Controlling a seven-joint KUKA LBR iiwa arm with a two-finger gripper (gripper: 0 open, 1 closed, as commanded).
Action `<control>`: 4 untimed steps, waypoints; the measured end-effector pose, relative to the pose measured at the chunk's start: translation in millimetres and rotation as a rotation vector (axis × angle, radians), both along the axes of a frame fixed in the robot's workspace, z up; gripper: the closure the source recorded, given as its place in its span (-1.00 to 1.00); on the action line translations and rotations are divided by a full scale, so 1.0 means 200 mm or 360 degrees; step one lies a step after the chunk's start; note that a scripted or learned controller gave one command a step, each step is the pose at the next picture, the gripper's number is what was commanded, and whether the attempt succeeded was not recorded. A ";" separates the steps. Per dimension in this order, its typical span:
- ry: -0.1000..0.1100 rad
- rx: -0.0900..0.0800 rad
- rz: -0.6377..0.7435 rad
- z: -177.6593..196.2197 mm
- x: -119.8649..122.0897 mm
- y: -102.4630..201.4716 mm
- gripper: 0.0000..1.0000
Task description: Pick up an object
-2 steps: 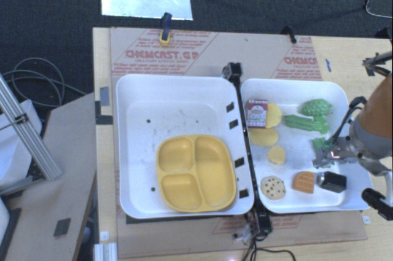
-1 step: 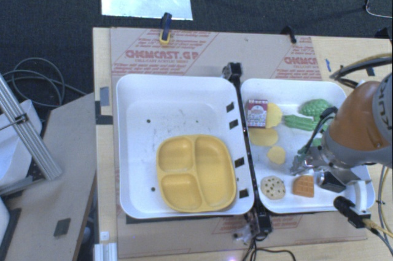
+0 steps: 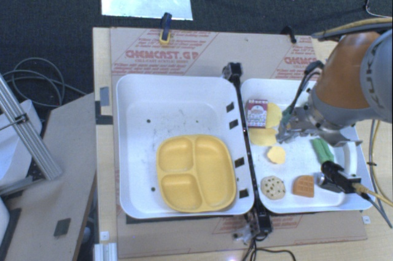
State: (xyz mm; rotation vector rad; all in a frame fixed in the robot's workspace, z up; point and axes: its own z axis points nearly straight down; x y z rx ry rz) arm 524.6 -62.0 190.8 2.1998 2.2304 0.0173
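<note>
The gripper (image 3: 284,132) hangs low in the right bin (image 3: 295,204), near its left wall, just above a flat pale-yellow piece (image 3: 263,137); whether its fingers are spread or pressed together I cannot tell.

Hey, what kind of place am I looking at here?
Probably a robotics lab bench for grasping trials: a robot arm reaches over two white bins, one holding a yellow divided tray, the other toy food like a cookie.

divided tray (image 3: 196,172) in left bin (image 3: 141,106); cookie (image 3: 272,187), carton (image 3: 256,113), perhaps toast (image 3: 303,186) in right bin (image 3: 288,206).
</note>
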 end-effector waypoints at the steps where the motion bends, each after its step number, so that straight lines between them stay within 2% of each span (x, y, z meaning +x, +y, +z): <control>1: 0.0020 0.0005 0.0003 -0.03 -0.05 0.53 1.00; 2: 0.0020 -0.0001 -0.0017 -0.03 -0.05 0.49 -1.00; 3: -0.0003 -0.0007 -0.0030 0.64 -0.15 0.09 -1.00; 4: 0.0010 -0.0004 -0.0010 0.66 -0.15 0.12 1.00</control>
